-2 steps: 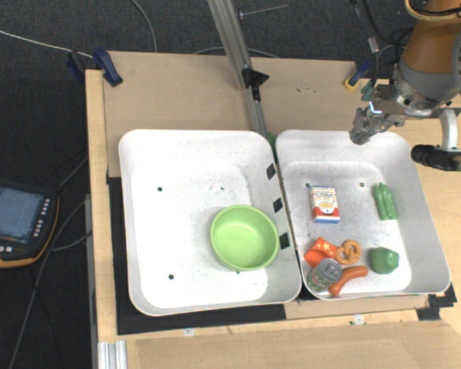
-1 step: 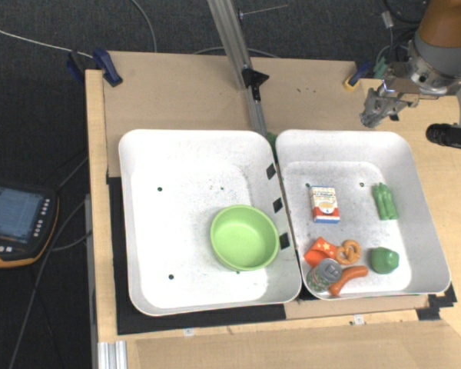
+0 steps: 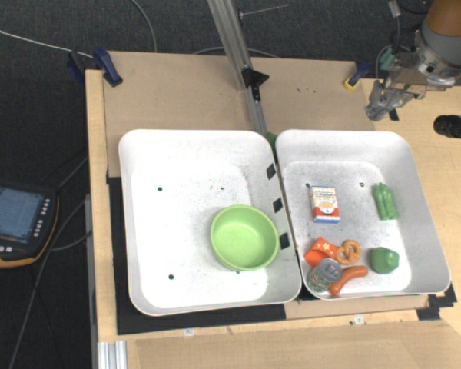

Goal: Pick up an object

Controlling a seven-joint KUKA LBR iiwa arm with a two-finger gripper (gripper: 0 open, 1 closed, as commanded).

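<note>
Above the far right corner of the right bin (image 3: 415,160), the gripper (image 3: 378,108) hangs over the bare bench with nothing between its fingers; whether they are spread or pressed together I cannot tell. All objects lie below and toward the near side from it. The nearest are the green pod (image 3: 384,201), with its long axis running from far to near, and the small carton (image 3: 324,204), a little to the left. The pretzel (image 3: 349,250), the sausage (image 3: 347,278) and the green pepper (image 3: 383,260) crowd the near edge. The green bowl (image 3: 244,237) sits in the left bin (image 3: 161,206), well apart.
</note>
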